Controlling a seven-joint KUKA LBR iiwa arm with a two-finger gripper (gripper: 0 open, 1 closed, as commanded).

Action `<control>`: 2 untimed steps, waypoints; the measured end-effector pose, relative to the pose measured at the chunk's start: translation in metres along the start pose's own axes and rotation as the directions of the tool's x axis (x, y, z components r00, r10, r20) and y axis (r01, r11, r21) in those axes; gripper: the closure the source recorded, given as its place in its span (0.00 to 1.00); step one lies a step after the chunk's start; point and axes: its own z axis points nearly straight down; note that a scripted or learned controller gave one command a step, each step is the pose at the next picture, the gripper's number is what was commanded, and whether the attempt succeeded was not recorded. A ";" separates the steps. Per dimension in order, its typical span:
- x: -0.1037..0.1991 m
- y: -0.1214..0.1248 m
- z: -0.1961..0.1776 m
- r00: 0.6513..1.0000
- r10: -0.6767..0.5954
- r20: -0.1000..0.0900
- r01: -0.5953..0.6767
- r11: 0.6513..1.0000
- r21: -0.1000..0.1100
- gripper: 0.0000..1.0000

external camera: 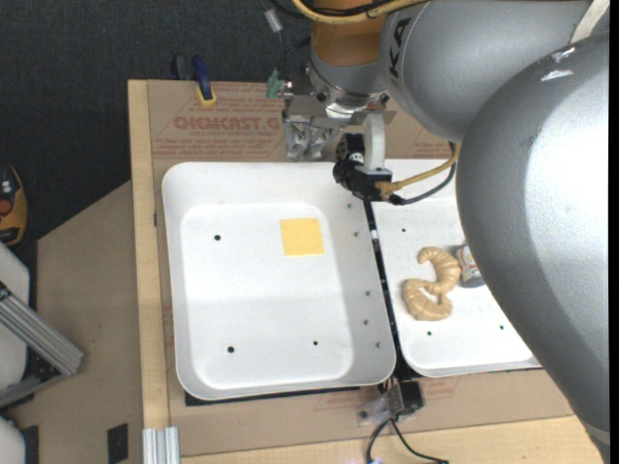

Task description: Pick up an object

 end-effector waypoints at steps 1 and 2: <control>-0.056 0.001 -0.016 1.000 0.009 0.001 -0.009 1.000 -0.007 1.00; 0.051 -0.001 0.082 1.000 -0.005 -0.002 0.005 1.000 0.001 1.00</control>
